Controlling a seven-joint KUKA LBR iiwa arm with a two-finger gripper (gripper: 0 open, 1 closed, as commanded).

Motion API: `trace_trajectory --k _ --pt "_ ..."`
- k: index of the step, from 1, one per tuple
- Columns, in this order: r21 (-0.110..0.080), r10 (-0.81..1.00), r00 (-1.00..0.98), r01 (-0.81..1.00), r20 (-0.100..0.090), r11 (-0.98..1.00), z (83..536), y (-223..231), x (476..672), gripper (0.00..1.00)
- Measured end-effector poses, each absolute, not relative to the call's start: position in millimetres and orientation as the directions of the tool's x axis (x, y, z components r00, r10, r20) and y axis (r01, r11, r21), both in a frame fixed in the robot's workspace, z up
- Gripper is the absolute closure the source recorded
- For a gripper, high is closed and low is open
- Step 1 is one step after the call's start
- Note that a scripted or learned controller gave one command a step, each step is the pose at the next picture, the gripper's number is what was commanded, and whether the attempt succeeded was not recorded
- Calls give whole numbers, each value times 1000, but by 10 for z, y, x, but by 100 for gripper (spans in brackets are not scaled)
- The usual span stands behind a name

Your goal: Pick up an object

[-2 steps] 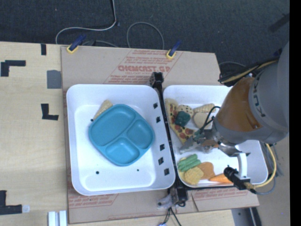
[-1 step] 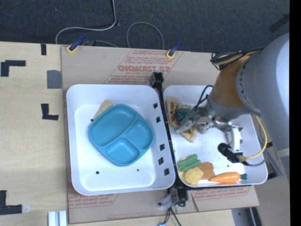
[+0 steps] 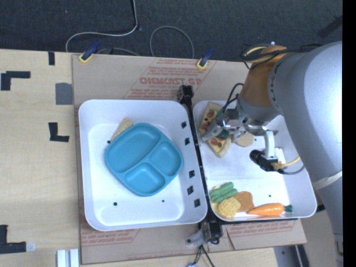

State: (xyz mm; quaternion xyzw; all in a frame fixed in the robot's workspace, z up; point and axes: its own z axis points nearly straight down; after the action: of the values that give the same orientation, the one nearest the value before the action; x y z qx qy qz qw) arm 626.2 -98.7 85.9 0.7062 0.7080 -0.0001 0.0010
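My gripper (image 3: 221, 128) hangs low over the upper left part of the right bin (image 3: 295, 177). It sits directly above two toy pizza slices, one (image 3: 208, 115) by the bin's top left corner and one (image 3: 219, 145) just below the gripper. The gripper's body hides where it meets them, so I see nothing clearly held. A tan round piece (image 3: 243, 139) lies just to the right of the gripper. Along the bin's front edge lie a green bean pod (image 3: 222, 192), a yellow waffle-like piece (image 3: 228, 207), a brown cookie (image 3: 243, 199) and an orange carrot (image 3: 267, 209).
The left bin (image 3: 94, 204) holds a blue divided plate (image 3: 144, 158) with a tan piece (image 3: 121, 129) peeking out under its top left edge. A black divider (image 3: 192, 149) runs between the bins. The grey arm (image 3: 311, 104) covers the right bin's right side.
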Motion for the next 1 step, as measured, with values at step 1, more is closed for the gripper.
trace_trajectory --k 1 --pt "-20 1000 -5 1000 -2 5 844 -1014 6663 0"
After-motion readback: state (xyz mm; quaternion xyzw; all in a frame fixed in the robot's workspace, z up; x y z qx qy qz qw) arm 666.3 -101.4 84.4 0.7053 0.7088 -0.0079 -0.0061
